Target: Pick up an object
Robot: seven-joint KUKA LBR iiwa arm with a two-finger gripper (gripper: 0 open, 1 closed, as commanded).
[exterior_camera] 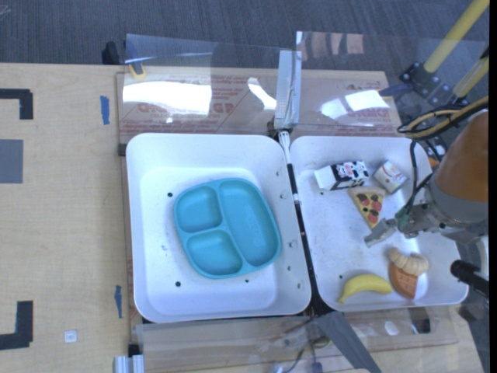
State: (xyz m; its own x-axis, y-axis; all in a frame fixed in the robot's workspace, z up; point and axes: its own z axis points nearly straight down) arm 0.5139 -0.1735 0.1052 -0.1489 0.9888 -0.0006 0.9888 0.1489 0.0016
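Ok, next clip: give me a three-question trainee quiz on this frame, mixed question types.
1. True or false: the blue divided plate lies in the left bin.
2. Multiple choice: which item lies nearest the front edge of the right bin? A) banana B) pizza slice C) black-and-white carton
3. Short answer: which item lies just beyond the gripper, toward the back of the bin?

Key
1. True.
2. A; the banana lies beside the croissant.
3. The pizza slice.
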